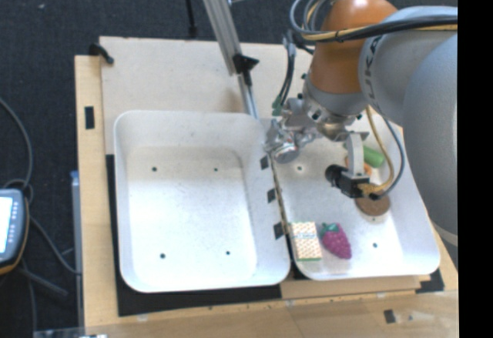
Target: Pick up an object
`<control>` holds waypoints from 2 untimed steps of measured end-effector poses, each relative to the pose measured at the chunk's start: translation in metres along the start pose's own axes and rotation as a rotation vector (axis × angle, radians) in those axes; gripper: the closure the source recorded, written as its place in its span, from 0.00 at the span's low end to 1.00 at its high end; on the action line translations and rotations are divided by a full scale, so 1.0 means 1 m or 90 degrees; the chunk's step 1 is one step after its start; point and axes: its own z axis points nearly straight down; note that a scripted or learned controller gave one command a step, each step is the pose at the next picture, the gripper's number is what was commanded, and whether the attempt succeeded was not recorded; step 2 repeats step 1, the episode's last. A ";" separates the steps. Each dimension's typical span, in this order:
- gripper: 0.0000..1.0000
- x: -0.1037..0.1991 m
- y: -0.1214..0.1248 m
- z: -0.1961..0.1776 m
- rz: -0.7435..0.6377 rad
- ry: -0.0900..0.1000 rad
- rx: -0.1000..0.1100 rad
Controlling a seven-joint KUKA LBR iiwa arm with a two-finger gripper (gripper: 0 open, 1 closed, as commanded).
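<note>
My gripper (282, 145) hangs over the far left corner of the right bin (400, 248), close to the rim it shares with the left bin. Nothing shows in its grasp. At the near left of the right bin lies a small yellow and green box (306, 241), with a magenta grape-like toy (336, 241) just to its right. Farther right lies a brown disc (375, 206). A green object (373, 157) sits beyond the disc, partly hidden by the wrist.
The left bin (131, 175) stands beside the right one on the pale bench. A slanted metal pole (219, 17) rises behind the bins. The bulky grey arm with its orange band (354, 28) covers the right bin's far right part.
</note>
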 end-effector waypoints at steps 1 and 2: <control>1.00 0.059 0.001 -0.010 -0.001 0.001 -0.002; 1.00 0.059 0.001 -0.010 -0.001 0.001 -0.002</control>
